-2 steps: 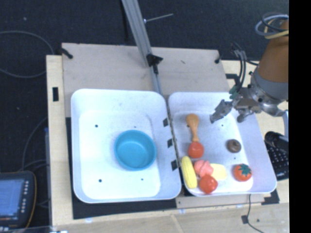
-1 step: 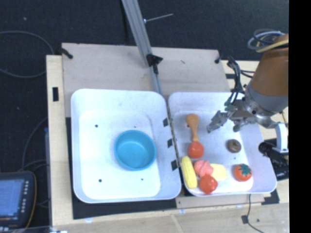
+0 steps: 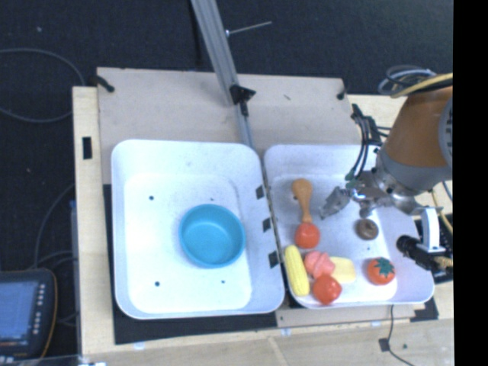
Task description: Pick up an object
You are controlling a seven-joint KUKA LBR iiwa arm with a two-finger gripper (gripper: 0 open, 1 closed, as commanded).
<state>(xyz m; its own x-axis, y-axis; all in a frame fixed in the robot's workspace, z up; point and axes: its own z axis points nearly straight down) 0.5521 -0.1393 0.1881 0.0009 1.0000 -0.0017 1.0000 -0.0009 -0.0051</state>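
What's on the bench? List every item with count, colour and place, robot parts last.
bowl: 1, blue, left bin
left bin: 1, white, bench left
right bin: 1, white, bench right
corn: 1, yellow, right bin, front left
tomatoes: 3, red, right bin
wooden piece: 1, tan, above left tomato
pink piece: 1, pink, beside corn
brown disc: 1, brown, right bin centre
arm: 1, grey and orange, right
end effector: 1, grey, over right bin

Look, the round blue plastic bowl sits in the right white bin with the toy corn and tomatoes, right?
Not quite. The camera view shows the round blue plastic bowl in the left white bin, by itself. The yellow toy corn cob and the red toy tomatoes do lie in the right white bin.
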